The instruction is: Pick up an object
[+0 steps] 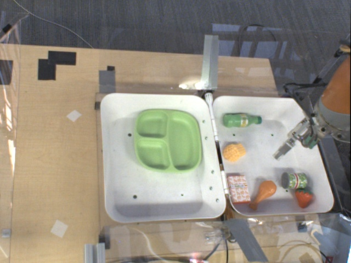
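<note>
Hanging over the right bin (pixel 258 106), the gripper (pixel 282 151) shows me two fingers spread apart, nothing between them. Items logged outward from it:
- green can (pixel 294 179): nearest, just below and slightly right, lying on its side.
- strawberry (pixel 304 198): touching the can's lower edge.
- drumstick (pixel 264 193): below-left, long axis slanting toward the bin's corner.
- corn (pixel 235 152): level with the fingers, leftward.
- green bottle (pixel 241 120): up-left, long axis across the bin.

I judge the can the shortest reach.
</note>
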Controlling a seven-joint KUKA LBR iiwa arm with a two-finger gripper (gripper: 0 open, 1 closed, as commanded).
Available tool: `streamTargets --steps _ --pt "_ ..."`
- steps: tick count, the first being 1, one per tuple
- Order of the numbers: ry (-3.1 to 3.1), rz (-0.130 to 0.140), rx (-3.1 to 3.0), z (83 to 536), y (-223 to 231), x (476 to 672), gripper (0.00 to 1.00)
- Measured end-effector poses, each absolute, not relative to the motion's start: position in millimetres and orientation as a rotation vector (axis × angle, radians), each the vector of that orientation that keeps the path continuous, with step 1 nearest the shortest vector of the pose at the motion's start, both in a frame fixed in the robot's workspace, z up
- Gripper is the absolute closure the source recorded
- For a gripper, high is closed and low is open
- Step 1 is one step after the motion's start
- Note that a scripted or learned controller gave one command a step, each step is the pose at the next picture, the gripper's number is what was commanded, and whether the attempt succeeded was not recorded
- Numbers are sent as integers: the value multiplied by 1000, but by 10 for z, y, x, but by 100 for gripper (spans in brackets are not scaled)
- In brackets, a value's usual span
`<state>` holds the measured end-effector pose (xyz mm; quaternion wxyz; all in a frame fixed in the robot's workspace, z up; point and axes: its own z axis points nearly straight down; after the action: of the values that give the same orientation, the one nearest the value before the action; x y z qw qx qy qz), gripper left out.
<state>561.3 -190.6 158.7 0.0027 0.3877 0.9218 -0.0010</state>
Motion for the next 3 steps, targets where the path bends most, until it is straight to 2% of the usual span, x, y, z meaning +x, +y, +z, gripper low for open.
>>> streamTargets --steps 1,2,3 --pt "2897 3 1155 3130 -2057 6110 0" --pt "2824 0 1368 2375 -2062 5189 0" --pt "2608 2 1750 1445 -1669 5093 0"
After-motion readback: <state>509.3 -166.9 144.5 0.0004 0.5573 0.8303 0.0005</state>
